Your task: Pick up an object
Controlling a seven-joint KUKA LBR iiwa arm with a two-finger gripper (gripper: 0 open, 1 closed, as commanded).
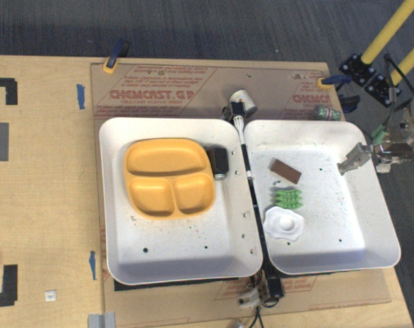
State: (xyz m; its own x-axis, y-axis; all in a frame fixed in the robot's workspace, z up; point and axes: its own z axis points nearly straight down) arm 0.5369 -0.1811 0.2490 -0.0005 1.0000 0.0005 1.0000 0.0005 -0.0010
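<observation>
Three small objects lie in the right bin (371, 251): a brown block (286, 171) near its middle, a green ridged piece (287, 197) just below that, and a white round-topped piece (284, 224) lower still. The left bin (118, 244) holds a yellow divided tray (170, 177), and a black object (218, 161) rests against the tray's right edge. My gripper (361, 156) hangs at the right bin's right rim, well to the right of the brown block, touching none of the objects.
A clamp with a white knob (240, 103) sits at the top of the seam between the bins. Blue and orange clamps (115, 55) (330, 81) pin the cardboard sheet under the bins. A yellow-handled tool (388, 29) lies at the upper right.
</observation>
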